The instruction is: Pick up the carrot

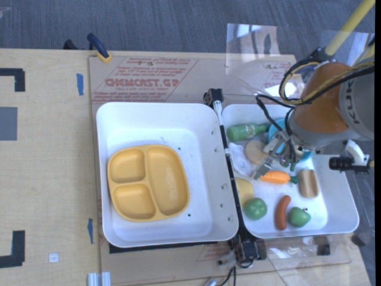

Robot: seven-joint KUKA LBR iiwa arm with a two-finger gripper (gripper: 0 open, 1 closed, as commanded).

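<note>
While the arm [333, 100] is reaching in over the right bin [342, 216], the gripper [275, 158] is hanging just above the carrot [276, 177]; whether it is released or clenched, I cannot tell. The carrot is lying on its side among a green bottle [246, 130], a green apple [255, 208], a sausage [282, 211] and a bun [308, 182]. A yellow tray [147, 182] is sitting in the left bin [119, 121].
</note>
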